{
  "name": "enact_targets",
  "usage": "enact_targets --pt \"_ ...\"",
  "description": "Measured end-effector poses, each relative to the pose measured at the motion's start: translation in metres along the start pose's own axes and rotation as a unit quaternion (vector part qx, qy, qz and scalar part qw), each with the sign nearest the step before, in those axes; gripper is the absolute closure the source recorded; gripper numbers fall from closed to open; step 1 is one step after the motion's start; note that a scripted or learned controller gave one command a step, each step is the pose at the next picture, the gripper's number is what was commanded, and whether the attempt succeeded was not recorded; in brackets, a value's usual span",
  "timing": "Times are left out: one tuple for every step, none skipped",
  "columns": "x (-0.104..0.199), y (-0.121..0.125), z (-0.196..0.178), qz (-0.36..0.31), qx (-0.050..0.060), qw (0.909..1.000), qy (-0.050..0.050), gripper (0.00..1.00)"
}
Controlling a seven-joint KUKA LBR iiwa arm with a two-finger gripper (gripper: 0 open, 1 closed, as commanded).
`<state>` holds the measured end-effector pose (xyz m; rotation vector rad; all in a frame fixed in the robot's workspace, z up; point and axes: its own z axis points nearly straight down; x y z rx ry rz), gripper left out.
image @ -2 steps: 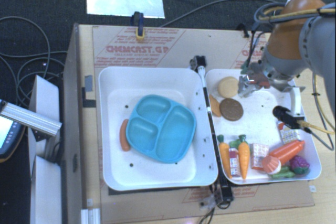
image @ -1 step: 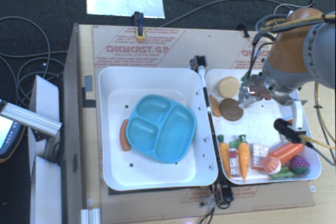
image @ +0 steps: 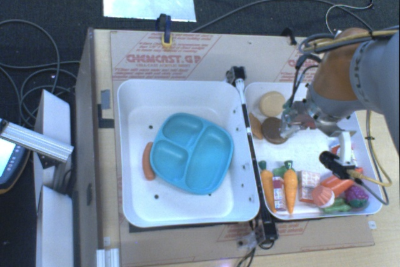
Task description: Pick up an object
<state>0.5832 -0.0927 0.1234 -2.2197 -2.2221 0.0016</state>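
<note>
the gripper hangs low at the right edge of the brown disc; whether its fingers are spread or closed i cannot tell, likely touching nothing yet. from that disc, the tan disc lies just behind, and the carrots nearer the camera.

Even overhead light; soft shadows; slightly blurry; glare on the white bins.

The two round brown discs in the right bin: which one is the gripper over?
The darker brown disc, the one nearer the carrots. The gripper hangs at its right edge; the paler tan disc lies apart, farther back.
</note>
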Motion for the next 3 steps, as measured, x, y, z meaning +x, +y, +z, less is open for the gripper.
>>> enact_targets --pt "0.064 0.005 -0.074 -0.001 -0.002 1.0000 0.000 1.00" --pt "0.081 0.018 -0.061 -0.002 -0.001 1.0000 0.000 1.00" --pt "0.049 0.011 -0.061 0.000 -0.001 1.0000 0.000 1.00"
